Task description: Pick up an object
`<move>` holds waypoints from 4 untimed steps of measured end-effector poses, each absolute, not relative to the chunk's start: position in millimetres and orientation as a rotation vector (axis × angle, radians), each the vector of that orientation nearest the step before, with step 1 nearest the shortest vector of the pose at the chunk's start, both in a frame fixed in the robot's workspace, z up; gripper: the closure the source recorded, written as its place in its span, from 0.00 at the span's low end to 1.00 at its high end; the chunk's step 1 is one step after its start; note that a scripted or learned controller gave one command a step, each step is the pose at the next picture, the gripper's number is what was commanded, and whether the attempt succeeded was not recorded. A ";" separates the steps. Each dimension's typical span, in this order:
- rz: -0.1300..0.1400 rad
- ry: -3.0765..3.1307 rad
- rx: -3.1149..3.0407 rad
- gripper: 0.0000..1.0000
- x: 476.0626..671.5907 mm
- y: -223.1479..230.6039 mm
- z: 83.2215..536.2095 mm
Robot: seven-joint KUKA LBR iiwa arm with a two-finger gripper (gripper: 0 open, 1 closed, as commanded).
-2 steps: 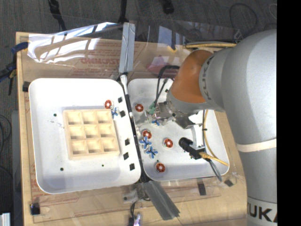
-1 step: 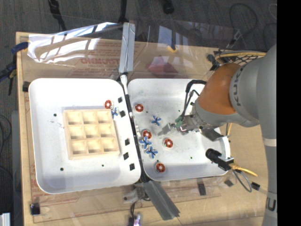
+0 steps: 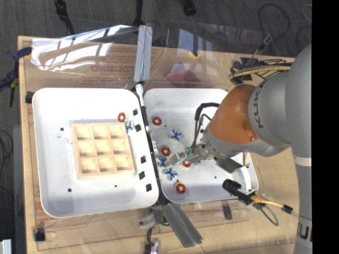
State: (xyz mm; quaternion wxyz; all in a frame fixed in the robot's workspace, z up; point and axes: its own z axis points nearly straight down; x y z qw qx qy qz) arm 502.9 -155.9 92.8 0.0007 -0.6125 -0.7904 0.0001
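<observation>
Red ring (image 3: 186,164) at gripper (image 3: 190,155), right bin (image 3: 212,97), wooden bench (image 3: 275,157).

A single fixed camera looks down from above at a slant, far enough back to take in the whole bench (image 3: 53,216), both white bins, the left bin (image 3: 47,142) and the right bin (image 3: 212,97), and dark floor beyond the far edge. The arm (image 3: 275,115) enters from the frame's right side.
</observation>
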 end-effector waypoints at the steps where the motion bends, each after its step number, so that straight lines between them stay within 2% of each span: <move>1: 0.018 -2.495 -1.948 0.00 536.1 -125.5 97.9; 2: 0.013 -2.457 -1.987 0.00 584.5 -125.6 96.9; 3: 0.007 -2.524 -1.908 0.00 540.1 -127.9 98.6; 4: 0.020 -2.437 -2.018 0.00 571.3 -122.7 98.0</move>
